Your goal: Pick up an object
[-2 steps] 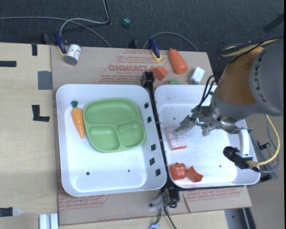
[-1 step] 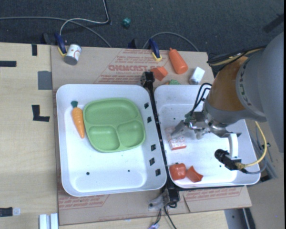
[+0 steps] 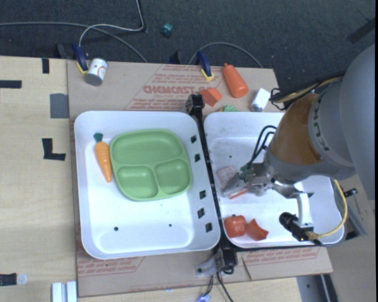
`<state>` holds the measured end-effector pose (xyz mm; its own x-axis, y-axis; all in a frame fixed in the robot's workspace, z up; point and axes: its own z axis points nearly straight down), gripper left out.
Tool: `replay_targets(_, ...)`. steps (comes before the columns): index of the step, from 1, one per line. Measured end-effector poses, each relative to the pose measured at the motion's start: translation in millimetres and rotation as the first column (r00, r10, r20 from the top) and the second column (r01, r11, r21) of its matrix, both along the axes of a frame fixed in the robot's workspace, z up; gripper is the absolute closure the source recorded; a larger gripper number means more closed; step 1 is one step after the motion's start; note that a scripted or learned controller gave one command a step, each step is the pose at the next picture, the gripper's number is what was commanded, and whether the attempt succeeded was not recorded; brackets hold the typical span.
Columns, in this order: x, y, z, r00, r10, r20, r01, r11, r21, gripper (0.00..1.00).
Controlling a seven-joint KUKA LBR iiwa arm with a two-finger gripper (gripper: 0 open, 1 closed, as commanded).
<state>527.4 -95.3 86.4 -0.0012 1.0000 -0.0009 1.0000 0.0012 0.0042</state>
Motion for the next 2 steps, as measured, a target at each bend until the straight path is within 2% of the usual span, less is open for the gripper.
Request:
replay_targets(1,61.8,-0.3,0.0,1.000,0.001,0.001,-0.001,1.000,-0.001,0.00)
replay_targets(2,61.6,-0.7,9.6,1.000,0.002,0.000,-0.002,1.000,-0.003,1.00)
